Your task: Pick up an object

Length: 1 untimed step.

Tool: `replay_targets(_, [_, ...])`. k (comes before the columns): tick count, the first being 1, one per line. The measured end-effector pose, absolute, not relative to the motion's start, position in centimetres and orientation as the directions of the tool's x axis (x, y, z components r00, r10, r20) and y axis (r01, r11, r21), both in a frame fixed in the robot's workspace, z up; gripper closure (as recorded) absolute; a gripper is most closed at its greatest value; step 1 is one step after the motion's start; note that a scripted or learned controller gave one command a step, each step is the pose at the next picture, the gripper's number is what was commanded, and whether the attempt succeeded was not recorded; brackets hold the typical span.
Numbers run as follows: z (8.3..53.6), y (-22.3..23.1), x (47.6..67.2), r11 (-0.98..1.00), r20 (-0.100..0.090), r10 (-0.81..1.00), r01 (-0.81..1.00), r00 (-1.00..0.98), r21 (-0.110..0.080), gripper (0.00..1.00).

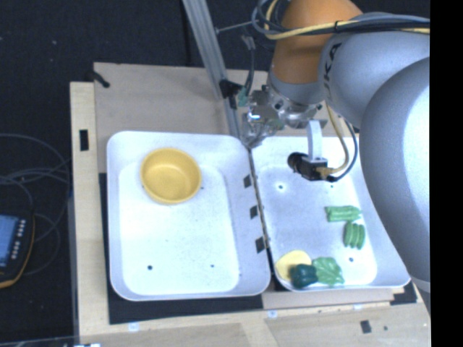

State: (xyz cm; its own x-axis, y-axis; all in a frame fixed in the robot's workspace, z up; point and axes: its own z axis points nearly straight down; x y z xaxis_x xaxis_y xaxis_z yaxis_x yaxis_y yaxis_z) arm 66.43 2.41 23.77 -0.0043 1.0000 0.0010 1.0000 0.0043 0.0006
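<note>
The arm comes in from the right and the gripper (255, 125) hangs at the far end of the divide between the two bins, right over the rims, and I cannot tell whether its fingers are open or closed, the metalwork there is too cluttered to read. Nothing shows between them. Look at where the pickable things are: the yellow bowl (171, 175) sits alone in the left bin (130, 266), toward its far left, while the right bin (289, 208) holds two green pieces (347, 223) on its right side and a huddle at the near edge, a yellow piece (289, 260), a dark green piece (304, 275) and a lighter green one (329, 270), touching each other. So the risk, as I judge it: a descent from here lands on the bin walls and grabs air. And in that near cluster the fingers could nudge neighbours apart or pinch two at once. The bowl's rounded rim may slip a narrow grip too.
</note>
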Motion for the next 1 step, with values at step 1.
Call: replay_targets(1, [22.85,7.82,66.76,0.004,0.001,1.000,1.000,-0.004,0.000,1.00])
